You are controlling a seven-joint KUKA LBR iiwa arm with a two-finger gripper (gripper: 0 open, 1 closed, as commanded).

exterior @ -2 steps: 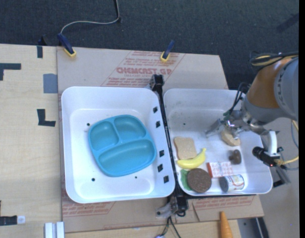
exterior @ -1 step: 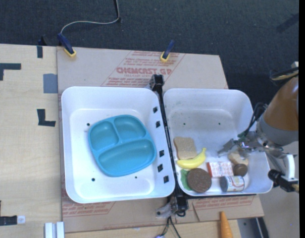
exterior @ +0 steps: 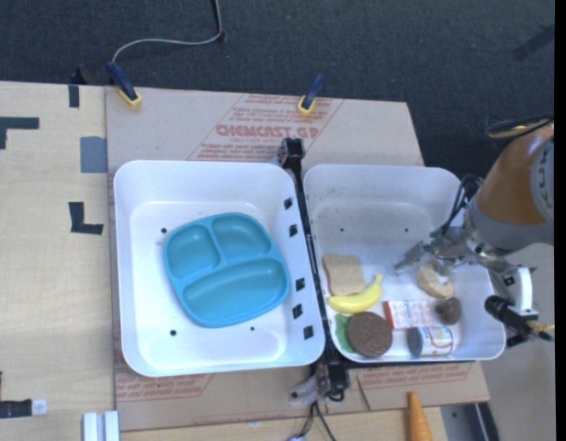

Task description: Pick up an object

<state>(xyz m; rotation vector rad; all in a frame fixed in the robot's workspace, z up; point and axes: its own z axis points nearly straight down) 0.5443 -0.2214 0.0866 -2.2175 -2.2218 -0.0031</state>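
Observation:
The right bin (exterior: 375, 186) holds the loose objects along its near side. A slice of bread (exterior: 343, 272) lies beside a yellow banana (exterior: 356, 296). In front of them sits a dark brown round patty (exterior: 368, 334) with a green piece (exterior: 342, 331) at its left edge. A white and red packet (exterior: 412, 314), a small can lying on its side (exterior: 430, 341) and a dark brown lump (exterior: 448, 310) lie further right. A pale beige object (exterior: 435, 283) rests just under my gripper (exterior: 428, 255), which hangs low over the bin's right part. I cannot make out whether it touches the beige object.
The left bin (exterior: 136, 246) carries a blue divided plate (exterior: 228, 269). A black divider (exterior: 299, 246) runs between the bins. My arm (exterior: 517, 196) enters over the right bin's right wall. Yellow clamps (exterior: 125, 88) hold the cardboard at the back.

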